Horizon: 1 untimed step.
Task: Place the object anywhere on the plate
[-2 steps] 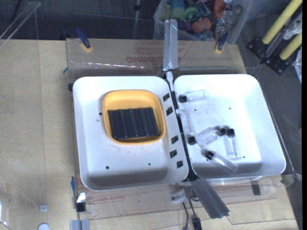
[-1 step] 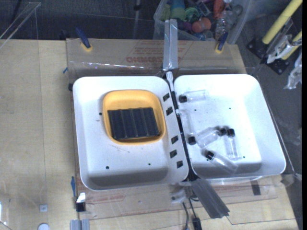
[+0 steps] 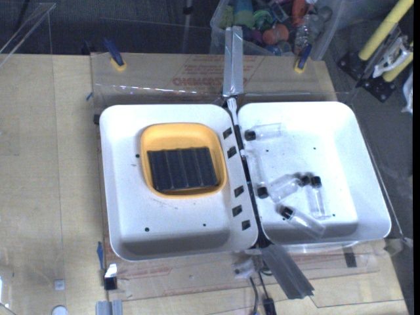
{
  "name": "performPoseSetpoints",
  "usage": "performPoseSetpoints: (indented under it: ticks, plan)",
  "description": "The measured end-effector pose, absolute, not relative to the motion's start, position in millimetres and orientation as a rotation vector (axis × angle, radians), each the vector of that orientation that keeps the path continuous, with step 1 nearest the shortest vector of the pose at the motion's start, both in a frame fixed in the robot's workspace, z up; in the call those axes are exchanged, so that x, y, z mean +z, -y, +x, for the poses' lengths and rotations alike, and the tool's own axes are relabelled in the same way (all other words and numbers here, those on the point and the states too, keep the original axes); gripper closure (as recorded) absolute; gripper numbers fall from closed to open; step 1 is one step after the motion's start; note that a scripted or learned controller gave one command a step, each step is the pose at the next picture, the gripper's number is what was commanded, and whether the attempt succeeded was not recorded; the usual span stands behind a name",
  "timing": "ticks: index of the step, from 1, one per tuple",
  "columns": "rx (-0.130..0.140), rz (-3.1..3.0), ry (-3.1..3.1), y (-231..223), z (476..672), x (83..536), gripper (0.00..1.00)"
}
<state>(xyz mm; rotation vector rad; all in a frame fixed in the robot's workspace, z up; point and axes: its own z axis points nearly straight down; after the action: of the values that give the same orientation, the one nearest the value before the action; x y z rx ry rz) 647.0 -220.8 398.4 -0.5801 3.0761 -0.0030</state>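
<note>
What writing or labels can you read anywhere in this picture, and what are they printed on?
Red print on the clear sheet behind the two bins: there are several lines of lettering, but it is too blurred and small to read.
Yellow plate, the dark ridged block lying on it, the clear vials with black caps and the white bins: no writing can be seen on them.

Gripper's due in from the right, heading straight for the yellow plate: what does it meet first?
Likely the right bin's outer rim, then the clear black-capped vials lying in it, if it travels low; the plate lies beyond the divider.
</note>
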Motion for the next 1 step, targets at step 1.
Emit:
performPoseSetpoints:
  ticks: [1]
  plan:
    - [-0.005, -1.15, -2.911, 221.8, 650.7, 437.4, 0.0]
